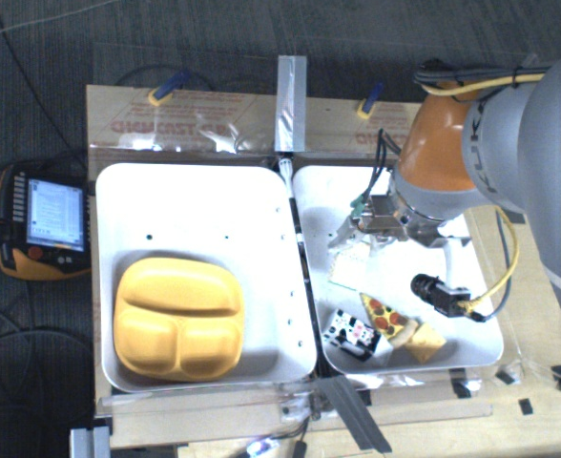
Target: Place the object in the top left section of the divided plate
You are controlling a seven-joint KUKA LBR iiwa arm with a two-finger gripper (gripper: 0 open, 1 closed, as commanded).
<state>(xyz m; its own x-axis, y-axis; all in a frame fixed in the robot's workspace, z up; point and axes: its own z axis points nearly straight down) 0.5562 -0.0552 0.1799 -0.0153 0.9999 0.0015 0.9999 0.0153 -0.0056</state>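
Note:
A yellow divided plate [177,318] lies in the front-left part of the left bin [190,194]; nothing lies in its sections. My gripper [364,227] hangs over the back-middle of the right bin [481,351], far to the right of the plate. Below it lies a flat white card [355,271]. A toy pizza slice [390,320] with a tan crust rests near the bin's front wall. A small black-and-white patterned block [349,335] sits just left of the slice. I see none of these things in the gripper.
The raised rims where the two bins meet [301,256] run between gripper and plate. A black connector with a yellow cable [440,295] hangs from the wrist over the right bin. A teach pendant [44,221] lies left of the bench.

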